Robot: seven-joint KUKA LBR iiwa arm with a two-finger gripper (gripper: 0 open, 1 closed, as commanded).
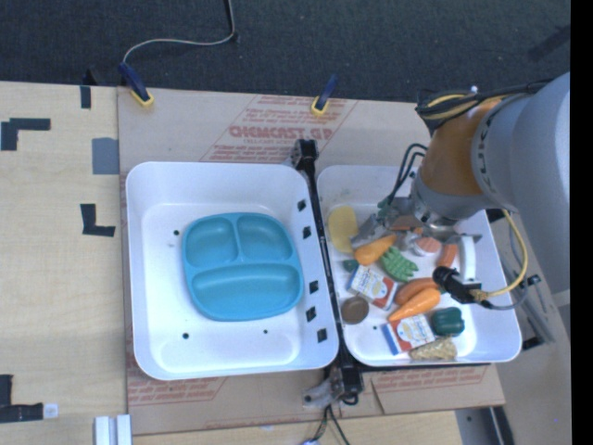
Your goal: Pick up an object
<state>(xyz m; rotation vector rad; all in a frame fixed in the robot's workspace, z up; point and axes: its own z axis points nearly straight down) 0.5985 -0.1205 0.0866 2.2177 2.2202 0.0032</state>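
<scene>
Many small toy foods [398, 281] lie piled in the right white bin [482, 341]: orange carrots, a yellow lump, a brown disc. The gripper [394, 219] hangs just above them. A smooth blue plate [244, 265] with sections rests in the left bin [153, 248].

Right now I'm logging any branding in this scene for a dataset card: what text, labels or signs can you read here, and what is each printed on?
"CHEMCAST" (a best reading, seen upside down): large red print on the brown cardboard sheet under the two bins.
Smaller red lines beneath it on the same sheet: too blurred to read.
Small red-and-white printed food packets in the right-hand white bin: print too small to read.
Blue three-compartment plastic plate: no text.
</scene>
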